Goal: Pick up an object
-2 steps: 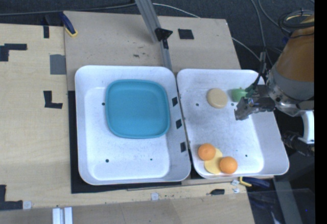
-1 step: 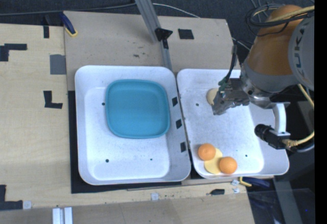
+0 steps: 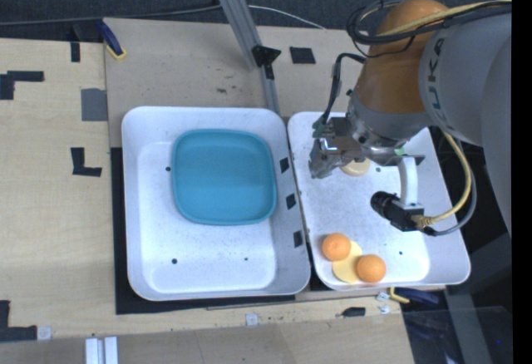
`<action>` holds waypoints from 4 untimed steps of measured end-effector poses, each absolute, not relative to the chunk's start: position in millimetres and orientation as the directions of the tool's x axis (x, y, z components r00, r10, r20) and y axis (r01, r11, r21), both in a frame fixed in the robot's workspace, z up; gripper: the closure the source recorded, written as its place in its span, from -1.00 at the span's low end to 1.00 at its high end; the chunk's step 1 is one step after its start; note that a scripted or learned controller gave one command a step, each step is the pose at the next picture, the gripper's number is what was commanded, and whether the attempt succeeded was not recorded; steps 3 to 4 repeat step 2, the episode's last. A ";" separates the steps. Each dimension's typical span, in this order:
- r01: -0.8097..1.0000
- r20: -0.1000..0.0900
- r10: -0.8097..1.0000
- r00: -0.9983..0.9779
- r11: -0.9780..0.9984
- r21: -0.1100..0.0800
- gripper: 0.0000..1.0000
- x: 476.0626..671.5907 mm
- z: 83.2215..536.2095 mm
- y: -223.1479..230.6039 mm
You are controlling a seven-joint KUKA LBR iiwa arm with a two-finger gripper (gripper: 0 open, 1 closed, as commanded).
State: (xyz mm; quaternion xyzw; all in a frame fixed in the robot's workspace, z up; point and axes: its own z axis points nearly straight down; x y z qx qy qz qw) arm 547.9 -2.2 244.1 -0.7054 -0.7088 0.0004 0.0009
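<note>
In the right bin (image 3: 440,267), two orange balls (image 3: 336,247) (image 3: 371,268) rest on a pale yellow disc (image 3: 346,268) near the front edge. A small cream object (image 3: 357,168) lies further back, partly under the arm's wrist. My gripper (image 3: 324,156) hangs over the back left part of the right bin, just left of the cream object and well behind the orange balls. The left bin (image 3: 145,196) holds a turquoise square plate (image 3: 223,176).
A metal pole (image 3: 241,13) slants across the bench behind the bins. The arm's black cable and connector (image 3: 397,211) hang over the middle of the right bin. Black clips (image 3: 293,201) sit on the divide between the bins.
</note>
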 end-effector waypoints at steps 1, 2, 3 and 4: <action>1.000 0.001 1.000 -0.004 0.004 -0.001 1.00 576.6 244.8 46.1; 1.000 0.001 1.000 -0.005 0.005 -0.001 1.00 591.5 246.7 97.3; 1.000 0.001 1.000 -0.005 0.005 -0.001 1.00 591.5 246.7 97.3; 1.000 0.001 1.000 -0.005 0.005 -0.001 1.00 591.5 246.7 97.3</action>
